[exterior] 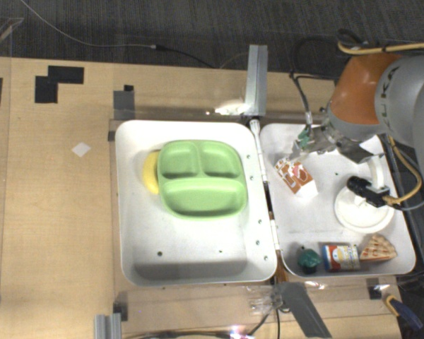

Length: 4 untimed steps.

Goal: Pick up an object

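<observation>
My gripper (309,143) hangs low over the back left part of the right bin (318,221), reaching in from the right. Just in front of it and slightly left lies a small orange and white carton (295,175); I cannot tell whether the gripper touches it. Nothing visibly hangs from the gripper. A white round plate (364,214) rests at the bin's right side. Along the front wall sit a dark green round thing (309,260), a small can on its side (339,256) and a tan wedge like a pizza slice (379,248).
The left bin (191,256) holds a green divided tray (201,177) with a yellow thing (150,173) poking out under its left edge. A metal post (256,83) stands behind the wall between the two bins. The grey arm (403,90) covers the right bin's back right corner.
</observation>
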Each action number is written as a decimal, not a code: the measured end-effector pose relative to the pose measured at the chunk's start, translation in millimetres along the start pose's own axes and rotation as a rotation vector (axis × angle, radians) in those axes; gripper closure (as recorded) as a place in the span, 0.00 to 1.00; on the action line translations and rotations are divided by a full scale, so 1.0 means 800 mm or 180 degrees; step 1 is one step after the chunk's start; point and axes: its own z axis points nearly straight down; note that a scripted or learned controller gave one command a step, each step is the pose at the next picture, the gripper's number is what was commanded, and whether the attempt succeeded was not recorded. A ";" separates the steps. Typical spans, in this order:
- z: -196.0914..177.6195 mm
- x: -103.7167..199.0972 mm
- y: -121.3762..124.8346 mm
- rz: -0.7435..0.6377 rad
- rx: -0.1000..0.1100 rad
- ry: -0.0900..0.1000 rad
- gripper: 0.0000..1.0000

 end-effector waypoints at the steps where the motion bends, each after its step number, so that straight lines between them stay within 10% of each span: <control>1: 0.000 0.000 0.000 0.0000 0.0002 -0.0002 0.00; 2: 0.016 -0.009 0.024 -0.1425 0.0067 0.0022 0.00; 4: 0.022 -0.015 0.034 -0.1173 0.0107 0.0061 0.00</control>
